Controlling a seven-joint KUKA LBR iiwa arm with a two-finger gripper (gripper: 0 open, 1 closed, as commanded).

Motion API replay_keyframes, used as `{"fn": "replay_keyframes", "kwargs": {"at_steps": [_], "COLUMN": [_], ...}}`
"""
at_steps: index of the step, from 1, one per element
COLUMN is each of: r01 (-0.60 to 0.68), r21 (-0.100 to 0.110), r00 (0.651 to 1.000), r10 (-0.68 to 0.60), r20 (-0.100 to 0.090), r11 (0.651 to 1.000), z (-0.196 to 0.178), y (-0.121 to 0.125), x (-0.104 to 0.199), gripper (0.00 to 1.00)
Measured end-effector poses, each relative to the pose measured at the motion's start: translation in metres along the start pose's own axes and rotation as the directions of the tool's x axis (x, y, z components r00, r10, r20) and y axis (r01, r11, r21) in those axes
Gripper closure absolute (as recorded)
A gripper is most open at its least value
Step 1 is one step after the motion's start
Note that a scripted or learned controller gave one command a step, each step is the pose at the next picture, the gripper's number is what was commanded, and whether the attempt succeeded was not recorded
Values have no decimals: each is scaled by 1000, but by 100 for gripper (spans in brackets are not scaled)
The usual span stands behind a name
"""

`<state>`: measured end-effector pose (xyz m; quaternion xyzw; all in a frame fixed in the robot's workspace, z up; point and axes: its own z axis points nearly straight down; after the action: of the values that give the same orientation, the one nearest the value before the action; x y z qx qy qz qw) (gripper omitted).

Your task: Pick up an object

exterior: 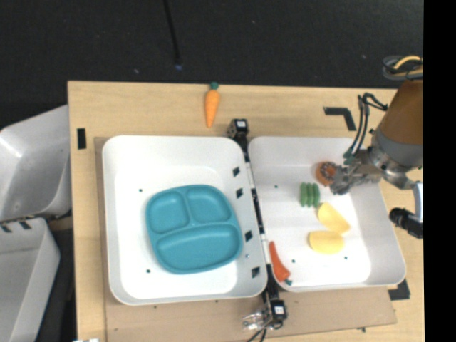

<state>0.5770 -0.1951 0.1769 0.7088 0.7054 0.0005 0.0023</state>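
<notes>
White bins, claw low at the right bin's far side

White plastic walls ring the right bin (370,262), where the claw (342,180) hangs beside a small brown-red object (327,171); whether it is clenched I cannot tell. A green piece (308,194), two yellow pieces (333,218) (325,242) and a red-orange piece (278,262) by the near-left wall leave open floor between. The left bin (121,262) holds a blue divided plate (193,227). A carrot (211,105) lies on the bench (85,105)

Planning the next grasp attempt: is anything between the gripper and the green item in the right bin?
Nothing visible. The gripper sits just right of the green item, with bare bin floor between them. A small brown object lies beside the gripper, off that path.
</notes>
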Motion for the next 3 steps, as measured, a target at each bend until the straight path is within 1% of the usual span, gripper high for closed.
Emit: {"fn": "replay_keyframes", "kwargs": {"at_steps": [1, 2, 3], "r01": [-1, 4, 12], "r21": [-1, 0, 3], "r00": [1000, 1000, 1000], "r10": [1, -4, -12], "r20": [0, -1, -4], "r11": [1000, 1000, 1000], "z": [-48, -73, -79], "y": [0, 1, -9], "x": [-10, -11, 48], "gripper": [100, 100, 100]}}
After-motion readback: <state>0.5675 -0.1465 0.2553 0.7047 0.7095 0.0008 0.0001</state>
